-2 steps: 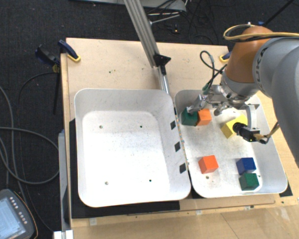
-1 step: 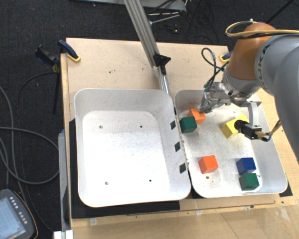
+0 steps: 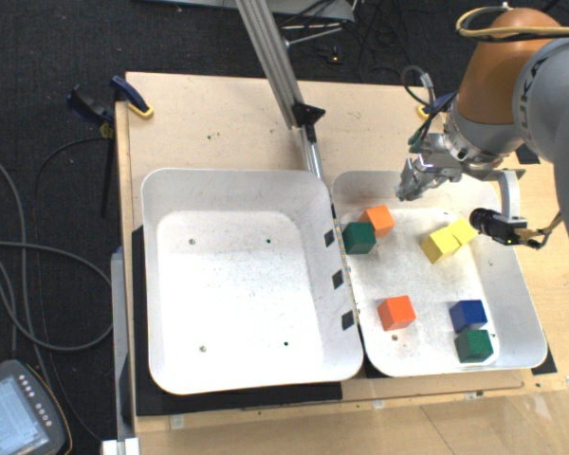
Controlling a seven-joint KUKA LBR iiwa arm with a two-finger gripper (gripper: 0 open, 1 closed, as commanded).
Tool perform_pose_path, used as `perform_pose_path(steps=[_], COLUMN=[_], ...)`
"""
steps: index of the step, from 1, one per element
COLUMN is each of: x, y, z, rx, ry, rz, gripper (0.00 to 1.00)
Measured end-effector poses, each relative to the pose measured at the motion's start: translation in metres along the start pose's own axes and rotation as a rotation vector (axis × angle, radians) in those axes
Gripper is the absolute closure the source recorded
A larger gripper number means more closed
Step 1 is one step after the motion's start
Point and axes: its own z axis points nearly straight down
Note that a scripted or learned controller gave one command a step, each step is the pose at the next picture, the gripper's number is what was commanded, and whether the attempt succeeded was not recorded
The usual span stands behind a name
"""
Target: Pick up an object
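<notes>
- Orange block (image 3: 380, 219), the nearest object to the gripper (image 3: 410, 188), is lying flat on the floor of the right bin (image 3: 512, 349), near its far left corner; it is roughly cubic, so no long axis is showing, and its edges are sitting slightly skewed to the bin walls.
- The gripper is hanging over the far edge of that bin, just above and to the right of this block, apart from it and gripping nothing; whether it is spread or closed is not readable here.
- A green block (image 3: 358, 238) is touching the orange block on its near left side.
- A yellow piece (image 3: 448, 239), elongated and running diagonally, is lying to the right, below the wrist.
- A second orange block (image 3: 395, 312) is sitting mid-bin.
- A blue block (image 3: 468, 315) and another green block (image 3: 474, 345) are resting together near the front right corner.
- The left bin (image 3: 171, 197) is lying alongside.
</notes>
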Motion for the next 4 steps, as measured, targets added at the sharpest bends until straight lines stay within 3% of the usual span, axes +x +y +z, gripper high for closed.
perform_pose_path(steps=[1, 4], x=[0.000, 0.167], y=[0.002, -0.056], z=[-0.054, -0.038], rx=[-0.001, 0.011], ry=[0.000, 0.004], rz=[-0.001, -0.007], gripper=[1.00, 1.00])
